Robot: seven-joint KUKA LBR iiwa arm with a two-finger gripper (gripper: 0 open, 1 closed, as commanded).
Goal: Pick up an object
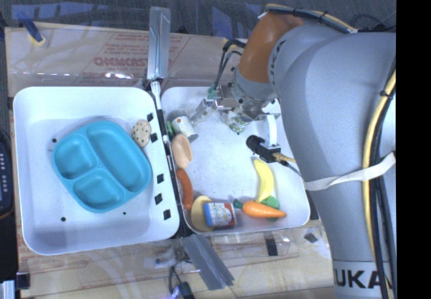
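Where the grey arm (323, 89) reaches in from the right, its gripper (221, 105) hangs over the far part of the right bin (219, 163), close to that bin's far wall. Whether the gripper is wide, narrow or closed on something cannot be told, because the wrist and the slant of the view hide it.

The candidate objects lie mostly in the right bin. A small pale cylinder (180, 125) lies nearest the gripper, just to its left and close to the bin's left wall. Next along the same wall comes a peach oblong piece (181, 151), and nearer to the camera an orange-red sausage-shaped piece (185, 186). In the near left corner sits a yellow rounded piece (196, 213), with a labelled jar (219, 214) on its side touching it. A carrot (261, 209) lies along the near wall, just right of the jar. A banana (264, 180) lies along the right wall, its near end meeting the carrot.

The left bin (40, 223) holds a blue divided plate (101, 164) with three compartments, set at a slant near the middle. A speckled tan piece (141, 133) rests beside the plate's far right corner, near the wall between the bins.
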